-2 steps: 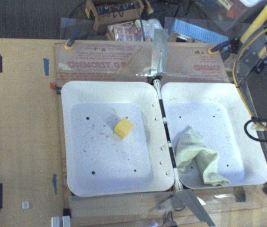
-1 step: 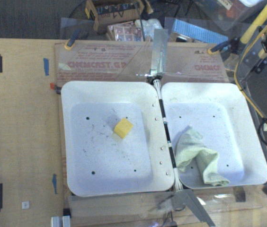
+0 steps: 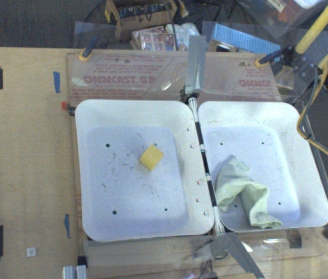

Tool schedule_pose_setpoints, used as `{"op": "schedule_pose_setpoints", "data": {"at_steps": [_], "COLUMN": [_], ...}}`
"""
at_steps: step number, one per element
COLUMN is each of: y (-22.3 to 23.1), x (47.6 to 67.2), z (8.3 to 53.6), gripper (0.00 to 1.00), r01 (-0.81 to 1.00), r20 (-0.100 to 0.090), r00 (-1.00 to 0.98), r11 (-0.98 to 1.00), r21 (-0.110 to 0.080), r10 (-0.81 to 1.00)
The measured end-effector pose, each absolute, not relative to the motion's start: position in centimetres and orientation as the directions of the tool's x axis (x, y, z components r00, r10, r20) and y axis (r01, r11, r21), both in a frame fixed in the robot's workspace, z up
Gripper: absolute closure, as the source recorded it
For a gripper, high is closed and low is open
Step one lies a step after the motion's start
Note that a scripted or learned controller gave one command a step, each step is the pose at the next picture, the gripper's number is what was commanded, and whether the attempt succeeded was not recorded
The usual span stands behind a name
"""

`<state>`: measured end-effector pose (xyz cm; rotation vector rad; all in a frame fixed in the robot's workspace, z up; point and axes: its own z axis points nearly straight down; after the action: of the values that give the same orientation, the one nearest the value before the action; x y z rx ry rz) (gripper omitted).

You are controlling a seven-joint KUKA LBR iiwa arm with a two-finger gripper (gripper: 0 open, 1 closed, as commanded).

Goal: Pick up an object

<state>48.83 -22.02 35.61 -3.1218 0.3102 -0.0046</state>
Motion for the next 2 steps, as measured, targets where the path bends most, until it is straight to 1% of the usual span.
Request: {"op": "schedule_pose_setpoints", "data": {"at_steps": [1, 2], "y": [-22.1, -21.7], "x": [49.2, 54.5], "z": [31.8, 32.1], "gripper": [1.0, 1.0], "r01": [-0.364, -0.197], "r20": [-0.001, 0.003], "r00": [0.931, 0.98], "r11": [-0.931, -0.98], "r21": [-0.004, -0.005], "r10": [-0.364, -0.197]}}
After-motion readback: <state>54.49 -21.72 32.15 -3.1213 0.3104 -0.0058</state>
